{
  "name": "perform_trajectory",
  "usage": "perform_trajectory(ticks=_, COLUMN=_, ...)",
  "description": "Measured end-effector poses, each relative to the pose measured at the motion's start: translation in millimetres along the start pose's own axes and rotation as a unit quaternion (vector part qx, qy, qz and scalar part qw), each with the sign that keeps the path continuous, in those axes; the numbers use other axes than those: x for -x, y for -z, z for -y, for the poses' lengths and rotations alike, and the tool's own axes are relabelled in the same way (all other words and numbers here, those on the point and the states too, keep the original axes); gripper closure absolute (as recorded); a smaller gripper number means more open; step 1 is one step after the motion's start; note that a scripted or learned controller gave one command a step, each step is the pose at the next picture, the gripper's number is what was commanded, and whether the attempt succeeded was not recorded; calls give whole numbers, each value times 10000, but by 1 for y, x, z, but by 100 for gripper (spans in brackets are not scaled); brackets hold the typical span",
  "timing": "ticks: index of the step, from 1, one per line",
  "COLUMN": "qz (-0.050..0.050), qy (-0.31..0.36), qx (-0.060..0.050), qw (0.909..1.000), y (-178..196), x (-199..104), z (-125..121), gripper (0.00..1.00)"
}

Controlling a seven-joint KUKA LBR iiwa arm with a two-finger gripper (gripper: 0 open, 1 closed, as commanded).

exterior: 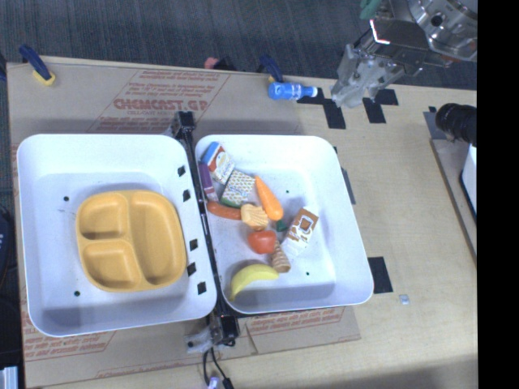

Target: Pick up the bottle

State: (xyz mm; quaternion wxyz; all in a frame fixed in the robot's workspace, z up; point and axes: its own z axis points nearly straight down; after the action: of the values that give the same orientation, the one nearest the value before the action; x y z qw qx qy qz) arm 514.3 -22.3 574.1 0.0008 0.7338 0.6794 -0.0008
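The gripper [350, 96] hangs over the far right part of the table [405, 217], beyond the far rim of the right bin [345, 217] and outside both bins; whether it is open or closed I cannot tell, and nothing is seen caught in it. Just to its left on the table lies a small blue bottle [288, 91], on its side with its pale cap pointing right toward the gripper, close to it, though whether the two touch I cannot tell. Black tape marks [375, 108] sit on the table under and beside the gripper. The right bin holds a jumble of toy food: an orange carrot [269, 198] lying aslant near the middle, a red tomato [261, 241] nearer, a yellow banana [253, 277] at the near left corner, a small brown and white carton [302, 228] to the right, and a patterned packet [238, 187] with a red and white box [217, 163] toward the far left corner. The left bin [40, 177] holds a yellow divided plate [130, 239] with three compartments, lying flat. A black clip [185, 122] sits at the far end of the seam where the two bins meet, and brown cardboard with red printing [158, 96] lies beneath the bins.
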Motion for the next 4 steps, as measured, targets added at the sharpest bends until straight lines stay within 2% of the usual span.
perform_trajectory(ticks=1, qz=-3, qy=-1822, qx=-25, qw=9833, y=-32, x=66, z=-37, gripper=100)
perform_trajectory(ticks=2, qz=-2, qy=-3885, qx=-12, qw=9215, y=-32, x=81, z=-84, gripper=100)
perform_trajectory(ticks=3, qz=5, qy=-5208, qx=-37, qw=8537, y=-111, x=154, z=-83, gripper=100)
perform_trajectory(ticks=4, qz=6, qy=-5179, qx=-54, qw=8554, y=-100, x=153, z=-83, gripper=100)
